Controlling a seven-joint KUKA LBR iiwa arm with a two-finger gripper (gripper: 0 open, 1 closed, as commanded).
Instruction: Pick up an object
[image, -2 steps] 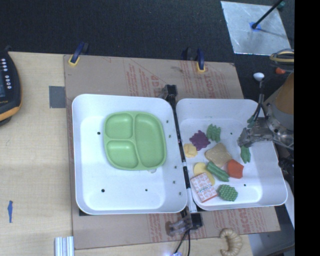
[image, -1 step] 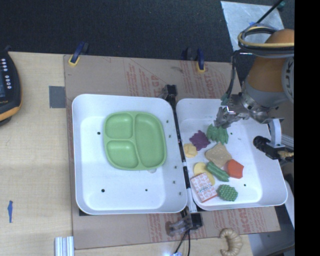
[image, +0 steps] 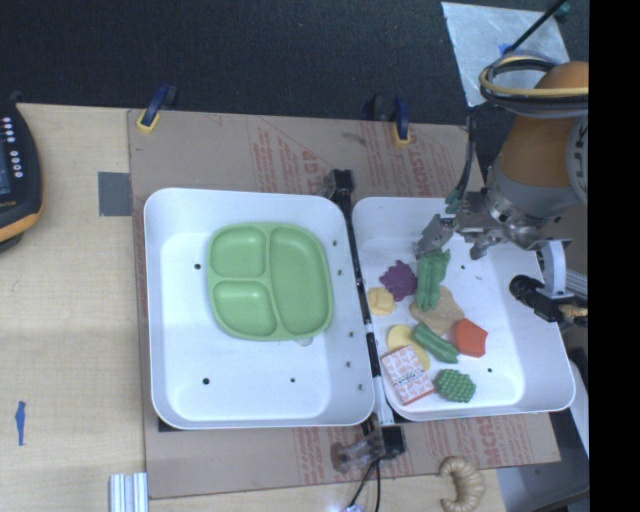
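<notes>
A green toy vegetable (image: 431, 279) stands in the right bin (image: 540, 385), upper middle, among a purple piece (image: 399, 279), a yellow piece (image: 380, 300) and an orange-red piece (image: 470, 338). The gripper (image: 436, 240) hangs right above its top end; whether it is clenched or released cannot be told. The arm (image: 535, 150) reaches in from the right, wrist angled down-left. The left bin (image: 180, 390) holds a green divided plate (image: 270, 281).

robotics lab | clamped cardboard (image: 290, 150) | white bins (image: 165, 300) | control pendant (image: 15, 175)
</notes>
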